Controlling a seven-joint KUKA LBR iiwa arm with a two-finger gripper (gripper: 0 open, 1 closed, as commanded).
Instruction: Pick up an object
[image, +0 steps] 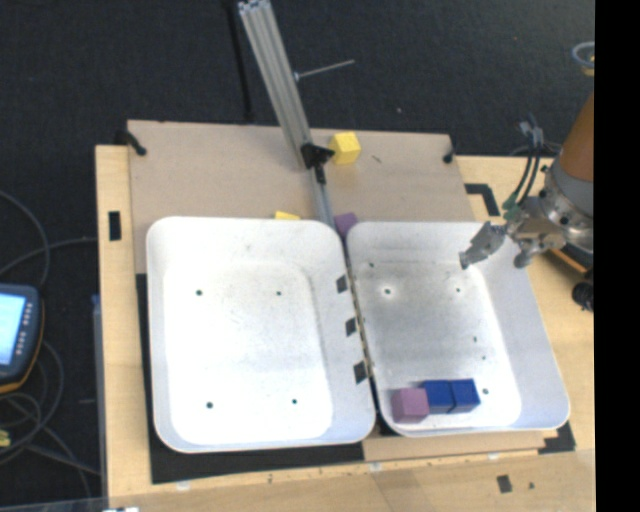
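From my station, the overhead camera showed the tabletop (420, 170) carrying two shallow white bins side by side. The left bin (160, 330) sat near the middle of the picture and the right bin (530, 340) lay touching it along their shared edge. The arm (575, 160) came in from the right, its orange band just at the picture's edge, and the jaws (500, 245) hung over the upper right corner of the right bin, one finger angled down toward the bin's inside. I saw nothing between the fingers, but whether the jaws were parted or closed I could not tell from that angle. The things to pick sat at the near end of the right bin, well apart from the jaws: a purple block (409, 404) in the lower left corner and a blue block (449, 395) just beside it on its right, the two touching or nearly so. Behind the bins, a yellow block (346, 148) rested on the tabletop next to a slanted metal rail (280, 80). A handheld screen (15, 335) lay off the tabletop at far left
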